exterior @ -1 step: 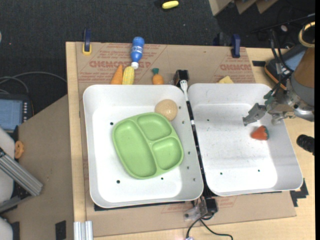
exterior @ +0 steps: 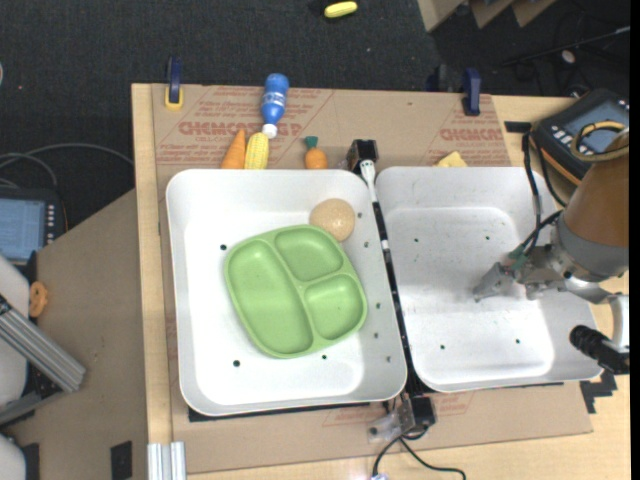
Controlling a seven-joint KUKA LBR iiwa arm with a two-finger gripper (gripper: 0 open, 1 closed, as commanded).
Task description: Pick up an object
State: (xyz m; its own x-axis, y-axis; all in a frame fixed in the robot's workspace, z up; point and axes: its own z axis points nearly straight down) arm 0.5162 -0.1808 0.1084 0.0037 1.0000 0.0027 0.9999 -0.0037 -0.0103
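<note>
Hand point(exterior: 492, 284) in right bin point(exterior: 440, 363) — grip unclear, perhaps empty; left bin point(exterior: 195, 268) holds green tray point(exterior: 295, 288), tan ball point(exterior: 333, 218).

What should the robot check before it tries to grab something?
1. Something to pick in a bin: ok. A green divided plate and a tan ball lie in the left bin.
2. Gripper over a thing: not ok. It is above the right bin, away from both.
3. Fingers open: cannot tell, too blurred.
4. Ball free to take: not ok, it touches the plate's rim.
5. Toy corn and small carrot within the bins: not ok, they lie on the cardboard behind.
</note>
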